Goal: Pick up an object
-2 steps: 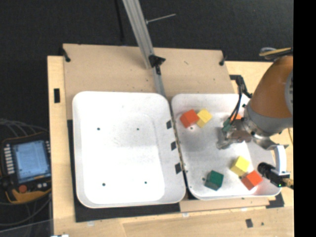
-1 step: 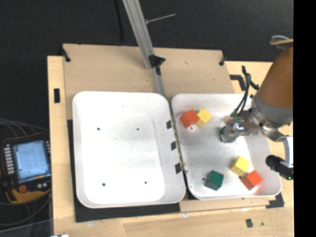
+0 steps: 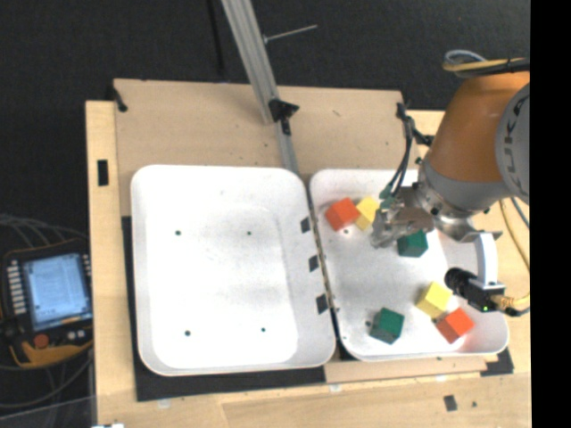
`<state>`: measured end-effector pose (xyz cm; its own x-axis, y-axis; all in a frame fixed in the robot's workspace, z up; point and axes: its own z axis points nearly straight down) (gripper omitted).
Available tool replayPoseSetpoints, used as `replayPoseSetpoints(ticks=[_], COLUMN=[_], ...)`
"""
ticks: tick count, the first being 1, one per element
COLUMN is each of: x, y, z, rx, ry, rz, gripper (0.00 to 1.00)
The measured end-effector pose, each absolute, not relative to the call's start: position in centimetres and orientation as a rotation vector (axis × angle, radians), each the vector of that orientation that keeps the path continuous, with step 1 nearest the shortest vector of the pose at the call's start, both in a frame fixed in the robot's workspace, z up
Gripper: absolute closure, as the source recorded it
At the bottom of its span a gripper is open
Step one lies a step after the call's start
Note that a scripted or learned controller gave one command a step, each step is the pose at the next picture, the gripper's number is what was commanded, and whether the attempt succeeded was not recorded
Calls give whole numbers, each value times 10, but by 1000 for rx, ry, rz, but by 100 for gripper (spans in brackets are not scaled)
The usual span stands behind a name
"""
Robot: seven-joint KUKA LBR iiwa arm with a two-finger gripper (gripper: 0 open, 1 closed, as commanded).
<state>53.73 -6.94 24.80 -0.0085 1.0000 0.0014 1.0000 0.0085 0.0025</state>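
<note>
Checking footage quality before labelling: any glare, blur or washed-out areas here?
Camera view: the left bin is bright, its floor nearly washed out; the blocks stay readable, e.g. the orange block; the end effector looks soft, its details hard to resolve; the surroundings are dark.

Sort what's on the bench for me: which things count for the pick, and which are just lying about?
For the pick:
gripper, low in the right bin
orange block
yellow block
green block beside the gripper
second yellow block
second orange block
second green block

Lying about:
left bin
handheld screen unit at the bench's left
</note>
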Motion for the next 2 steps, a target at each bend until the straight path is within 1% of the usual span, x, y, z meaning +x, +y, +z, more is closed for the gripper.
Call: replayPoseSetpoints(ticks=[1,2], x=[552,554], y=[-19,22], z=[252,247], rx=[2212,2217], ry=[2231,2228], rz=[4,-2], gripper=[100,100])
